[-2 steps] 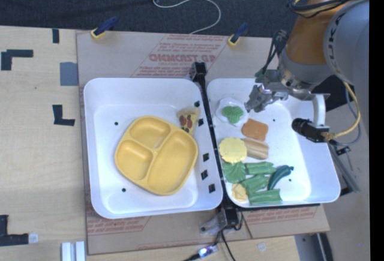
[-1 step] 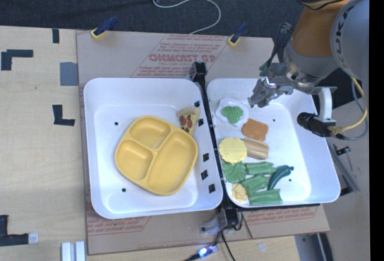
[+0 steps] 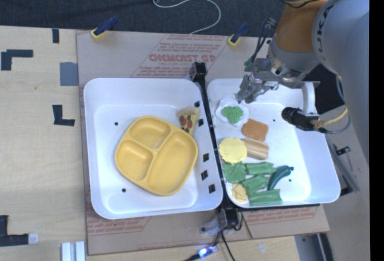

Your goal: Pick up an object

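Observation:
My gripper [image 3: 245, 96] hangs low over the back of the right bin [image 3: 312, 152], just above and right of a green broccoli piece [image 3: 232, 114] on a small white disc. Nothing shows between its fingers. In front of it lie an orange-brown piece [image 3: 255, 129], a tan bread roll [image 3: 256, 149], a yellow round piece [image 3: 232, 150], several green vegetable pieces [image 3: 257, 171], a dark teal pepper [image 3: 279, 176] and a pale yellow piece [image 3: 239, 193].
The left bin [image 3: 99, 134] holds a yellow divided plate [image 3: 156, 155] and a pizza slice [image 3: 188, 119] near the divider. A black clip [image 3: 197, 70] sits at the back between the bins. The right bin's right half is bare.

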